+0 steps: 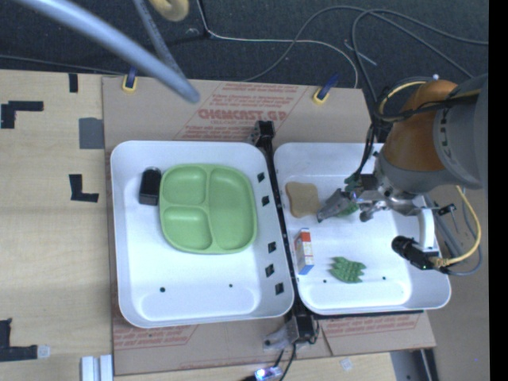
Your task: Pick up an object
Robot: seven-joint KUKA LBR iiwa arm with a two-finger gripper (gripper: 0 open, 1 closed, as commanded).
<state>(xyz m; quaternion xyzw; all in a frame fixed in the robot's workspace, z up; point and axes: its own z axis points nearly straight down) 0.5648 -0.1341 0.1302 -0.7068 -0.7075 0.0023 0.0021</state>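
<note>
**Arm low over the right bin, end effector beside the tan piece**

While the grey arm (444, 145) with its orange band reaches in over the right bin (397, 292), its end effector (332, 209) hangs low just beside a flat tan piece (302, 198), on the side away from the divider (274, 213) that runs between the two bins. Whether it is released or clenched cannot be told from this angle, and nothing is seen gripped in it. The tan piece lies against the divider side of the right bin, toward the bin's far end. Nearer the camera than the tan piece, along the same divider side, lies a small white box with red and blue marks (304, 251). A green leafy toy (347, 270) rests past the box, toward the middle of the right bin's near edge, well apart from the tan piece.

Across the divider, the left bin (131, 284) holds a light green sectioned plate (208, 209) with three compartments, lying flat near the bin's middle. A small black block (150, 186) sits just beside the plate, on the side away from the divider.

Both bins stand on a sheet of brown cardboard (238, 105) on the wooden tabletop (48, 252). Thin cables (317, 22) trail over the dark surface beyond the cardboard.
</note>
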